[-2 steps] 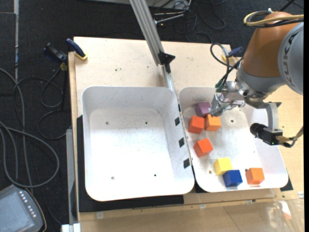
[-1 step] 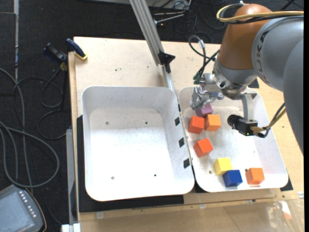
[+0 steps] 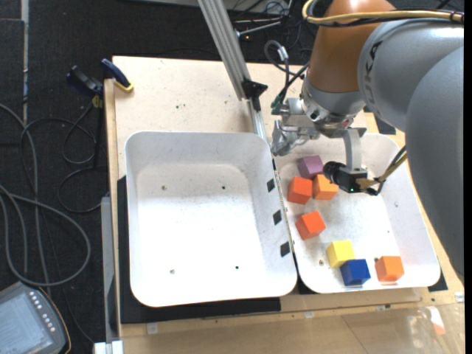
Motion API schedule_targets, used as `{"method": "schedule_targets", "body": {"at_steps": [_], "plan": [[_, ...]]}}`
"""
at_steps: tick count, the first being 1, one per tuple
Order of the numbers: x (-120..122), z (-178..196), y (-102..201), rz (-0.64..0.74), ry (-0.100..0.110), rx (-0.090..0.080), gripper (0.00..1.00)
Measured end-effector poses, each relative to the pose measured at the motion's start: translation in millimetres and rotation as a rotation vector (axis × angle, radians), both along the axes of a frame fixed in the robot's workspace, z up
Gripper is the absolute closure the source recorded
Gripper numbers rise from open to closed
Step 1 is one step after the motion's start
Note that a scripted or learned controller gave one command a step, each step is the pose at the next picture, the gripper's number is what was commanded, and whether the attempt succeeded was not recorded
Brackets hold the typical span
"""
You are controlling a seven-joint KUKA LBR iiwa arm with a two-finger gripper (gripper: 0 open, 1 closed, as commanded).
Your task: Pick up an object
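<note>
Several small cubes lie in the right bin (image 3: 413,220). A purple cube (image 3: 310,165) sits at the back, with two orange cubes (image 3: 299,189) (image 3: 325,187) just in front of it. Another orange cube (image 3: 310,223) lies mid-bin. Near the front edge sit a yellow cube (image 3: 339,252), a blue cube (image 3: 355,271) and an orange cube (image 3: 389,268). My gripper (image 3: 283,141) hangs over the bin's back left corner, just left of and behind the purple cube, with no cube seen in it. The arm's wrist hides part of the bin's back.
The left bin (image 3: 199,212) adjoins the right one. A slanted aluminium bar (image 3: 225,39) runs down to the bins' shared back corner beside my gripper. A blue and yellow clamp (image 3: 110,76) lies at the bench's back left. A cable (image 3: 391,169) trails from the wrist.
</note>
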State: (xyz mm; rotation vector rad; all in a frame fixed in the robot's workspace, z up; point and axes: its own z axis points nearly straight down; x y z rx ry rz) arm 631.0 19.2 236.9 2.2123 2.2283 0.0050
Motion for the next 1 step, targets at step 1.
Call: {"method": "schedule_targets", "body": {"at_steps": [1], "plan": [[27.4,5.0,45.1,0.000,-0.001,0.000,1.00]]}}
